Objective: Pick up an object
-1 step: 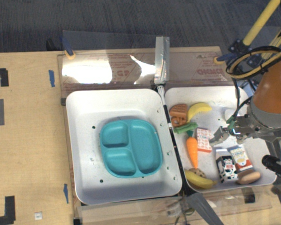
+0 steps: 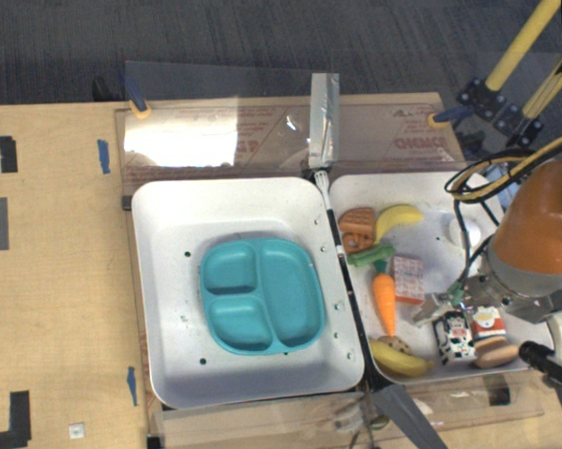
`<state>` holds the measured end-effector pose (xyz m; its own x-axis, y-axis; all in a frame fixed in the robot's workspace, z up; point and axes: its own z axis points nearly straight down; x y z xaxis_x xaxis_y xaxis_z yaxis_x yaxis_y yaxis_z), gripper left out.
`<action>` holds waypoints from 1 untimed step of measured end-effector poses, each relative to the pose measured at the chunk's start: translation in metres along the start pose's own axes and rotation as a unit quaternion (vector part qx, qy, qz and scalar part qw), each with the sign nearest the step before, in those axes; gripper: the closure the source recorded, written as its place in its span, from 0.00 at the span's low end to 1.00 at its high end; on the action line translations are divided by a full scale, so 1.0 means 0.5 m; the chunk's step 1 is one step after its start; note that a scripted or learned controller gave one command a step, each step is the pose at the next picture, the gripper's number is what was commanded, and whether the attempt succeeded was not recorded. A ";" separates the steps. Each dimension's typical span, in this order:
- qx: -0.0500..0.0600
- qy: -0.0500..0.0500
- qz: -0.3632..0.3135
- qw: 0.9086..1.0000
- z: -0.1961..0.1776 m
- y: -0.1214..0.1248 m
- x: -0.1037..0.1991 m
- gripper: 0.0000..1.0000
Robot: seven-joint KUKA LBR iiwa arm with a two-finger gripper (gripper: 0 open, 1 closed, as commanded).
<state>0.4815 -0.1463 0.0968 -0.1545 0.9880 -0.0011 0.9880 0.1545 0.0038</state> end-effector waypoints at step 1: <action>0.002 0.002 -0.060 0.998 0.000 0.011 0.094 0.00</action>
<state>0.4795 -0.0988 0.0969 -0.2712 0.9625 0.0024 0.9625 0.2712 -0.0009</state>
